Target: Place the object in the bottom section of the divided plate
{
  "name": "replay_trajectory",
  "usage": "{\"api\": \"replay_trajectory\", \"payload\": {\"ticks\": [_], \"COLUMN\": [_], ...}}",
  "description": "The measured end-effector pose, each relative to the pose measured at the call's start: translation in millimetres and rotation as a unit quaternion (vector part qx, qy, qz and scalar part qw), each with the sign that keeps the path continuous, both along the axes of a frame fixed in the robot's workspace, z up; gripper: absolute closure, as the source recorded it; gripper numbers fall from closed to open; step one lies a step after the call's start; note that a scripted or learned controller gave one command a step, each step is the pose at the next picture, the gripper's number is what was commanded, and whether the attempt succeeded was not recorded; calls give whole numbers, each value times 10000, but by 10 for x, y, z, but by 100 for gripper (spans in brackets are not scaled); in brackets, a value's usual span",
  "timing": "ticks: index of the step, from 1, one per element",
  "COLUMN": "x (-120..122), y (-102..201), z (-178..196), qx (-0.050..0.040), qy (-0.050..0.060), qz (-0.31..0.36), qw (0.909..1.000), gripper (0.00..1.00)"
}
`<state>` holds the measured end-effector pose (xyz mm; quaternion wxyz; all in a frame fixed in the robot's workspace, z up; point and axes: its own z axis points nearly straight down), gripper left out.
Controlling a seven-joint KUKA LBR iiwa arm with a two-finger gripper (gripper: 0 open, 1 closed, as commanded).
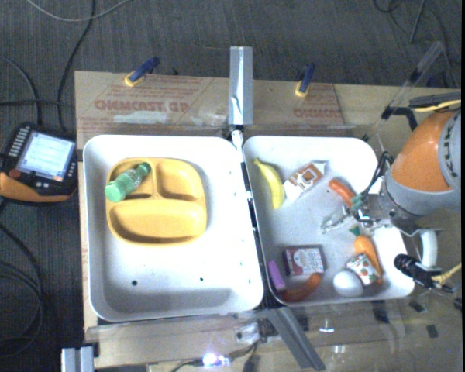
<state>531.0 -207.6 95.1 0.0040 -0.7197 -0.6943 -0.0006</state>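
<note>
Gripper [335, 222]: over right bin [372, 152], fingers apart, nothing between them.
Object: unchosen; banana [269, 183], carton [304, 260], egg [346, 282] lying in right bin.
Divided plate [158, 200]: bottom section bare; green bottle [128, 181] in top-left section.
Progress: nothing picked, nothing placed yet.

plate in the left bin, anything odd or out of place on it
Yes: a green bottle lies on its side across the upper-left section of the plate, partly over the rim. The bottom section holds nothing. The plate itself looks undamaged and sits flat.
</note>
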Motion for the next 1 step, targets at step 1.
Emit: {"api": "replay_trajectory", "payload": {"ticks": [1], "x": [-10], "y": [19], "z": [48], "qx": [18], "qy": [32], "qz": [11], "qw": [10000], "gripper": [100]}}
